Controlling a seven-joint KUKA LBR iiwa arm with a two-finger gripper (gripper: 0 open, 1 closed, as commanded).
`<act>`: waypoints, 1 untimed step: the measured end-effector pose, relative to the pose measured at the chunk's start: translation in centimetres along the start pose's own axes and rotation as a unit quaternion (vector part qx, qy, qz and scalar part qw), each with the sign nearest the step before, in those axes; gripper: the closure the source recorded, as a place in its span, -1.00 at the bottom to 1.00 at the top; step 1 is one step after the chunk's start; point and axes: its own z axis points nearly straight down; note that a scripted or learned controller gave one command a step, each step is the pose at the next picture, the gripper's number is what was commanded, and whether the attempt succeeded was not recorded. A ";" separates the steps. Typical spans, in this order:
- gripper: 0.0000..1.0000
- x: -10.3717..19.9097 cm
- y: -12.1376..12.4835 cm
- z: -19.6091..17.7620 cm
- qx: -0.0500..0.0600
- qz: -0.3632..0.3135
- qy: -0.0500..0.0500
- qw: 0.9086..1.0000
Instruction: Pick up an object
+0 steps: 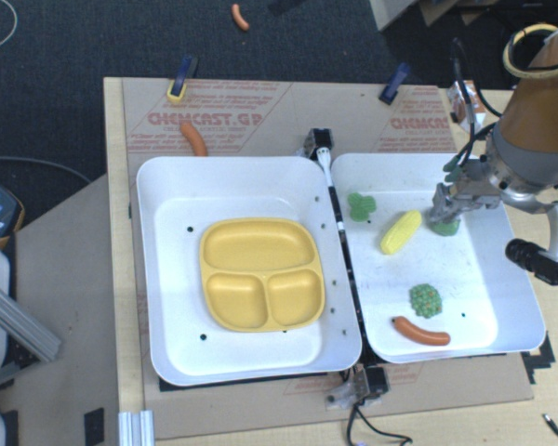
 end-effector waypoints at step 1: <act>1.00 3.6 3.8 -0.9 -0.001 0.000 0.000 1.000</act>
